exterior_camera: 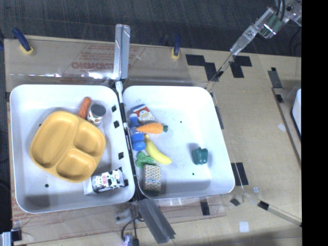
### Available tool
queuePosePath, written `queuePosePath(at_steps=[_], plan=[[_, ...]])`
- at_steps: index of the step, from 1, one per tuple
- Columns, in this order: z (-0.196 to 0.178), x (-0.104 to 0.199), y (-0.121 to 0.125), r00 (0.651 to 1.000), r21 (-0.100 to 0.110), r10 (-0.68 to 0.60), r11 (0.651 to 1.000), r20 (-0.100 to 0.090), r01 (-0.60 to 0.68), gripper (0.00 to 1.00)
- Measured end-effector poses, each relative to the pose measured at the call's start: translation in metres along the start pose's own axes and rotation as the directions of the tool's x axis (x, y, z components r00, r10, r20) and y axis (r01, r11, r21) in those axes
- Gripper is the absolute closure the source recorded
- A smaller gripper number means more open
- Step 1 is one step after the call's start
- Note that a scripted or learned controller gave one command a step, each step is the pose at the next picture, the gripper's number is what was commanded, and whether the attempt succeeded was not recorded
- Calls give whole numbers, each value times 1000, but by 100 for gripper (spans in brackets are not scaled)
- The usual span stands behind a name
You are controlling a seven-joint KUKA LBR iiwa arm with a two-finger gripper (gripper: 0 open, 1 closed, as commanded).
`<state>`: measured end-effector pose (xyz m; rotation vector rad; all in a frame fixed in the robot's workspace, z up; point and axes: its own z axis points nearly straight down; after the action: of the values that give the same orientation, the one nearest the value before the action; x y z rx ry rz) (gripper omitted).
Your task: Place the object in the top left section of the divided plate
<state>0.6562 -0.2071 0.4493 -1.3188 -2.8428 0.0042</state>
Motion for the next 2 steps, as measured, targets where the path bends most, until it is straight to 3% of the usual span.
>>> queuePosePath(at_steps=[1, 2], plan=[[-9, 0, 2, 1000, 3, -8, 1000, -3, 8, 100], [9, 52, -34, 994, -2, -108, 994, 3, 108, 100]])
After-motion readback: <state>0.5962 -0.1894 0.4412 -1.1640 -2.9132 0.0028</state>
